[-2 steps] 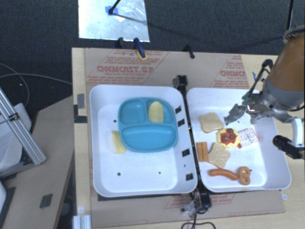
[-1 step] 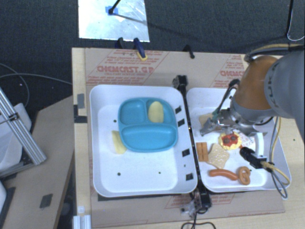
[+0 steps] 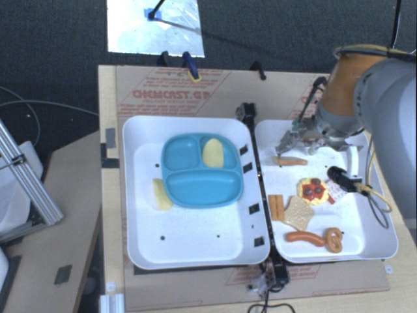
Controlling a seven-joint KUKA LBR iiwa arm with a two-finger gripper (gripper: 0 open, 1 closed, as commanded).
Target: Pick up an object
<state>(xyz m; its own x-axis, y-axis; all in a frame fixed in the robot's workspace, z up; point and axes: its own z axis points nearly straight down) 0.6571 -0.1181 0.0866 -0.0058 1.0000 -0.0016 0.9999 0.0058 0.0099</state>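
**Desk:** Where does the object lie?

**Photographer:** An orange stick (image 3: pixel 290 162) lies flat near the back of the right bin (image 3: pixel 381 237), close to the bin's left wall, its length running left to right. The tool (image 3: pixel 285 147) hangs just over it, slanting down from the right. Whether it touches the stick cannot be told, nor whether the tool is spread or pressed together. Nothing can be seen held in it.

**Desk:** What lies around it?

**Photographer:** In front of the stick is a round yellow piece with red spots (image 3: pixel 312 190), with a small red-and-white piece (image 3: pixel 337 190) just to its right. A tan square cracker (image 3: pixel 298 212) touches the round piece's near edge, and a brown strip (image 3: pixel 277 207) lies just left of the cracker. At the front of the bin a sausage (image 3: pixel 304 238) and a pretzel (image 3: pixel 333 240) lie side by side.

**Desk:** And further out?

**Photographer:** The grey arm (image 3: pixel 384 103), with its orange band, reaches in from the right. The left bin (image 3: pixel 140 240) holds a blue divided plate (image 3: pixel 202 188), with a yellow oval piece (image 3: pixel 213 152) in its back right compartment. A pale yellow slice (image 3: pixel 161 195) lies on the bin floor against the plate's left edge. Both bins sit side by side on a cardboard-covered worktop (image 3: pixel 169 87).
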